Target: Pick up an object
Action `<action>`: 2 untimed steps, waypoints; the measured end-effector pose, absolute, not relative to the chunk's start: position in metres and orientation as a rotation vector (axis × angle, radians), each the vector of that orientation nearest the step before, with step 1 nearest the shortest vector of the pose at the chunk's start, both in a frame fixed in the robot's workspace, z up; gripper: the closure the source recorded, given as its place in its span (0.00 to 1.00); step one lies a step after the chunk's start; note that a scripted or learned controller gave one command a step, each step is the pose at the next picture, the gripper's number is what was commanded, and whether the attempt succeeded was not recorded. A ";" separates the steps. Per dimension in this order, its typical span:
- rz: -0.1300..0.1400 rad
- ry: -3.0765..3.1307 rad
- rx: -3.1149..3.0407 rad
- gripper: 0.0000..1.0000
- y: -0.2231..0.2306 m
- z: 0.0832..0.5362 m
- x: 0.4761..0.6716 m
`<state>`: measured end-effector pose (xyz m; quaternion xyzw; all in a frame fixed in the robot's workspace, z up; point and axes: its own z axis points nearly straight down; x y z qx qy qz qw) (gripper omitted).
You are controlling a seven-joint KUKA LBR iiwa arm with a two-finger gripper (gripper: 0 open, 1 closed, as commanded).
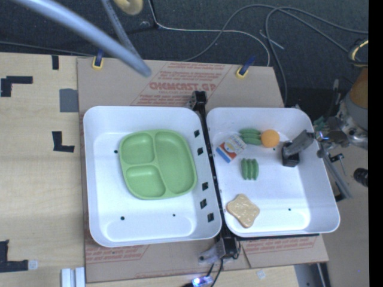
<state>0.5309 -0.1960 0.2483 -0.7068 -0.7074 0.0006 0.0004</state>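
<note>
Objects for picking sit in the right bin (311, 217), the one nearer the arm: a tan toast-shaped piece (242, 210) by the front left corner, a ridged green piece (249, 168) near the middle, a small red, white and blue packet (230, 147) close to the dividing wall, a second green piece (251, 136) behind it, and a small orange ball (270, 138) touching that green piece's right end. The left bin (96, 166) holds a green divided plate (158, 163), well apart from everything else. The gripper (291, 149) hangs over the right bin's right side, near the ball, with the arm (350, 124) reaching in from the right. Whether its dark fingers are open or closed cannot be told, as they blur into one dark shape. For a clean pick, the ridged green piece in the middle looks the best target, since it lies alone with bare floor around it; the gripper would need to come down straight above it with fingers across its narrow width. The ball, though closest, would likely roll and crowds its neighbour. Most of the arm is cut off by the frame edge, and the packet's printing is too small to read.
</note>
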 end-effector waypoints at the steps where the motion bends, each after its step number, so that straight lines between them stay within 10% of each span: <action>1: 0.006 -2.218 -2.219 0.00 -0.204 0.200 0.529; 2: 0.006 -2.218 -2.217 0.00 -0.202 0.150 0.519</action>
